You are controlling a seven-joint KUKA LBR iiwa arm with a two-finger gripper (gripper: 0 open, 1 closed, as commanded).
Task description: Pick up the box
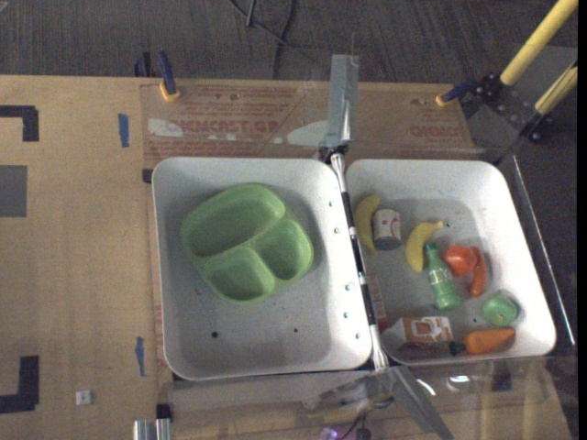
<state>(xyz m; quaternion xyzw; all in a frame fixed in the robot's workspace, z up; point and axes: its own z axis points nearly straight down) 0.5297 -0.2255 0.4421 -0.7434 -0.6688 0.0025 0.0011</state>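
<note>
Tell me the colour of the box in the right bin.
The box is orange with a white panel, seen in the camera view, lying near the right bin's front edge.

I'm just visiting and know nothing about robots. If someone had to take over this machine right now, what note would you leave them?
The box lies flat at the near edge of the right bin, beside the carrot. A green bottle, two bananas, a small can and other toy foods share that bin. The left bin holds a green divided plate.
Done: nothing yet; the box sits untouched.
Left: reach in, close on the box and lift it out.
</note>
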